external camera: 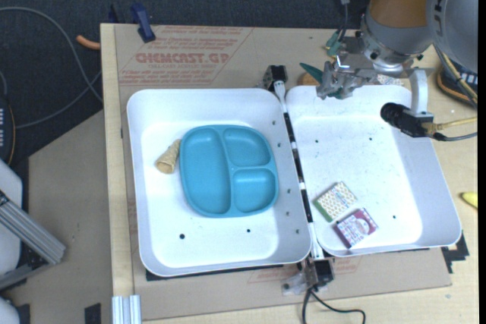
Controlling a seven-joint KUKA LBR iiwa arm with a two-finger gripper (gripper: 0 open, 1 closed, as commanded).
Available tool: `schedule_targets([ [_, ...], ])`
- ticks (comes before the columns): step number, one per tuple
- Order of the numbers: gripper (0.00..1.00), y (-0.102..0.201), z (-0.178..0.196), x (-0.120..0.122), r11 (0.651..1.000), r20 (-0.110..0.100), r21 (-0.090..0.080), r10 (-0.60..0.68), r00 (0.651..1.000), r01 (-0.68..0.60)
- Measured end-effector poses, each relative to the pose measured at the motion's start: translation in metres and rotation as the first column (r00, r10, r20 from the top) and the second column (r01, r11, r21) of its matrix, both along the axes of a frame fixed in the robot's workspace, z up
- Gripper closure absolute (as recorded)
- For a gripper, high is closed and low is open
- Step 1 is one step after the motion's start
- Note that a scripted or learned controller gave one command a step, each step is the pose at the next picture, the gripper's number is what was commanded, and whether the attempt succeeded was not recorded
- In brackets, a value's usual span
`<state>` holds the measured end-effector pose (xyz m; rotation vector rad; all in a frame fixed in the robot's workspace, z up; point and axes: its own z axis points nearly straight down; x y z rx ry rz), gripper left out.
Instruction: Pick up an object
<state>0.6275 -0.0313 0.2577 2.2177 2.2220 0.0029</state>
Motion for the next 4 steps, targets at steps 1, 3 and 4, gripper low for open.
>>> schedule_targets([
  [1,1.00,0.007,-0.017,0.000,1.000,-0.006,0.001,-0.001,1.000,0.001],
  [3,1.00,-0.019,-0.018,-0.029,1.000,-0.005,0.000,-0.003,1.000,0.003],
  [4,1.00,0.012,-0.036,-0.034,1.000,-0.005,0.001,-0.001,1.000,0.001],
])
